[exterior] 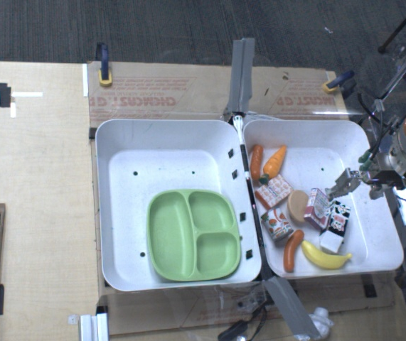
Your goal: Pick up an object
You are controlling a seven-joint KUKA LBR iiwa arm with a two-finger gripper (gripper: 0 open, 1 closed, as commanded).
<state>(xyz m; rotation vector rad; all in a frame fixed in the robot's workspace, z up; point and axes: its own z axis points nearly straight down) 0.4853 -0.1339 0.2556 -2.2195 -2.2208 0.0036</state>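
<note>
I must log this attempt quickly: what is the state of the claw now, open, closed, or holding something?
Claw: above the right bin, near the pink carton; open or closed cannot be told, and no object is seen between its fingers.

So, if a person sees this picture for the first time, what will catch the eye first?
Probably the green divided plate, lying alone in the left bin. Next comes the colourful pile in the right bin: a carrot, a yellow banana and small food packages. The arm's tool hangs over that pile, near its right side.
</note>
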